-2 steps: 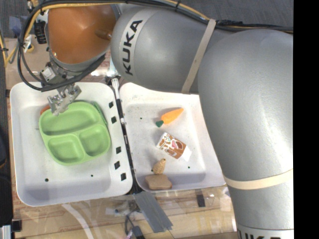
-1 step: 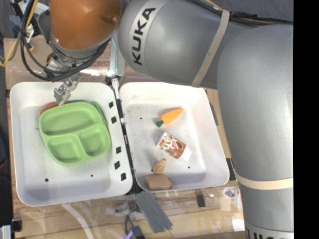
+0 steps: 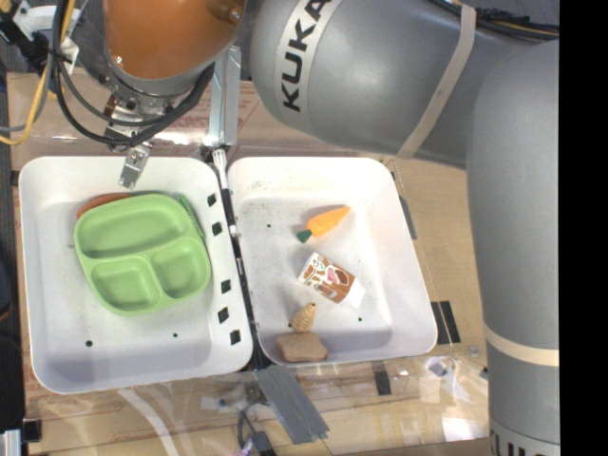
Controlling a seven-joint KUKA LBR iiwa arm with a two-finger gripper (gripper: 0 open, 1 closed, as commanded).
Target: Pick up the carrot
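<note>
We count two white bins side by side on the bench: the left bin (image 3: 43, 350) and the right bin (image 3: 408, 293), meeting along a middle divider with dark clips.

In the left bin we see one green divided tray (image 3: 142, 250) with three compartments, and one reddish-orange item (image 3: 100, 202) whose edge peeks out from under the tray's far left corner; we cannot tell what it is.

In the right bin we count four things. One carrot (image 3: 326, 222) lies in the far half of the bin, near the middle. One small brown and white packet (image 3: 328, 280) lies just nearer than the carrot, apart from it. One pale ice-cream cone (image 3: 304, 317) lies near the front wall, and one tan, rounded lump (image 3: 302, 349) rests against the front wall just beside the cone.

The carrot is a short toy, bright orange, tapering to the upper right, with a small green top at its lower left end. It lies flat on the bin floor, tilted diagonally, with nothing touching it.

The grey arm with its orange band fills the top of the view. The gripper (image 3: 134, 166) hangs over the far edge of the left bin, well apart from the carrot. We cannot tell how it is set.
</note>
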